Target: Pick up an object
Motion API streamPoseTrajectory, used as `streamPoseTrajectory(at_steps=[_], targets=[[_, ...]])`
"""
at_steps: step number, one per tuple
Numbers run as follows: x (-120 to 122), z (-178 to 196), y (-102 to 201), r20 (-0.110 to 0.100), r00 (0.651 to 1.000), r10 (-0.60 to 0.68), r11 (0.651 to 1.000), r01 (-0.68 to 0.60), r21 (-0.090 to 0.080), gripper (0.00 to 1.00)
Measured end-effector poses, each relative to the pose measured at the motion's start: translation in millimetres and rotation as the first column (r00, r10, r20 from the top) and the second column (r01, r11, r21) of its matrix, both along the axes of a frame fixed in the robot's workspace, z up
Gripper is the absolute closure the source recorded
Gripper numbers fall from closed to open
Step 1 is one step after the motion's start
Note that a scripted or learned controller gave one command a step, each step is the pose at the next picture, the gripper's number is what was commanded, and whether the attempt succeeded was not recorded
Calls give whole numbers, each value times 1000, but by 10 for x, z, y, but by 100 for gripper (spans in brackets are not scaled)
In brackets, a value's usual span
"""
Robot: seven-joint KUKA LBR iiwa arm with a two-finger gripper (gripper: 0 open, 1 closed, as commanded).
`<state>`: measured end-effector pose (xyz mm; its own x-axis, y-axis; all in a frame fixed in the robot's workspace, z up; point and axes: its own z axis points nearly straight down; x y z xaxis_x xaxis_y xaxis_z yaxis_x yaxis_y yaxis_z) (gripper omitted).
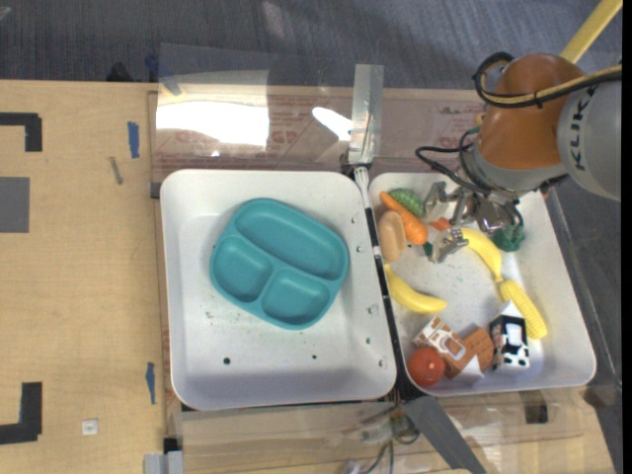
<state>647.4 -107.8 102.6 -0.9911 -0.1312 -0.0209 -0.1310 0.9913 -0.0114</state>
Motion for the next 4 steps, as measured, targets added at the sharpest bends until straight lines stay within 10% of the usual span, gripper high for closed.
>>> streamPoseTrajectory(at_steps=[1,2,4], targets=[[164,1217,503,-32,961,-274,962,274,-5,100],[161,1289,495,-34,961,-274,962,274,-7,100],[-942,1724,1213,-21,824,-567,824,567,11,100]])
